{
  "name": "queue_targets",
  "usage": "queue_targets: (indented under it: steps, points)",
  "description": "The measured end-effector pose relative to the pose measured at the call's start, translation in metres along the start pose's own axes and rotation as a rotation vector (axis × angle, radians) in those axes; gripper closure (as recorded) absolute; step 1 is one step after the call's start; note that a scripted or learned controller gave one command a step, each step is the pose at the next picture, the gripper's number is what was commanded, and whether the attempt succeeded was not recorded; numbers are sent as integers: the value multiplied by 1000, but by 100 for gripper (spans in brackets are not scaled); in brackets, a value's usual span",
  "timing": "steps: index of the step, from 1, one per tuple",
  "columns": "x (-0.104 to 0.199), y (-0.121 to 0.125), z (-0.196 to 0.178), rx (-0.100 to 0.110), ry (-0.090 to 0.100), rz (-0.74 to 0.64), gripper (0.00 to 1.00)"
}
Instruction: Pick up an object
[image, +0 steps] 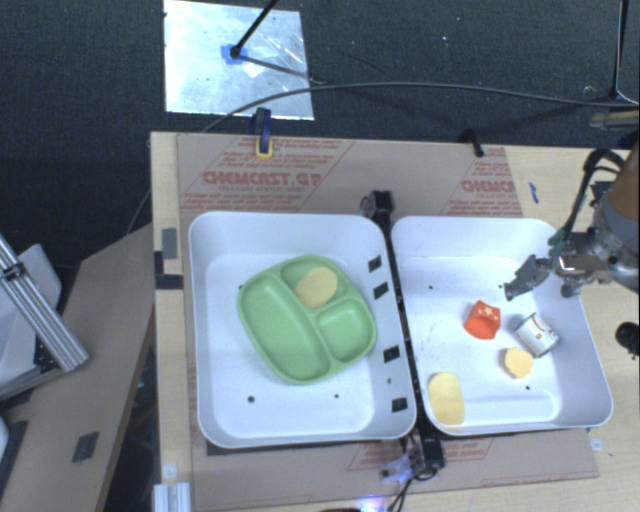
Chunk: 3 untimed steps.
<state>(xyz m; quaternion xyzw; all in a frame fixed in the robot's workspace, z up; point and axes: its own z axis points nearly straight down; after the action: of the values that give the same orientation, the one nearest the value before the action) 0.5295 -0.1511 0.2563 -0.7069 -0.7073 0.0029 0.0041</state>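
Above the right bin (600, 400), near its right wall, the end effector (545, 272) hangs with its dark fingers spread apart and nothing between them. It is apart from every object and sits above the bare floor of the bin, up and to the right of the red piece (482, 319).

Candidate objects lie in the right bin: the red piece, a white cylinder (537, 334) just beside it, a small yellow lump (518, 362) below the cylinder, and a pale yellow oval (446, 397) near the front wall. All appear to be light toy items, probably rigid or slightly yielding plastic. The cylinder lies on its side and may roll; grasp it across its body. The red piece looks compact and is the nearest target; close across its narrow sides. The oval lies flat and low, which leaves little to grip.

The wrist enters from the right edge, with the arm (625, 200) rising behind it. A green tray (290, 340) holding a yellow piece (318, 287) occupies the left bin (220, 300).
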Motion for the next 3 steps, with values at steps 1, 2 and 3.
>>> queue_targets:
  steps: [1, 2, 3]
  points:
    - [0, 2, -6, -12, -2, -3, 0]
    - [10, 2, 42, -9, -1, -1, 0]
    - [14, -7, 98, -6, 0, 0, 0]
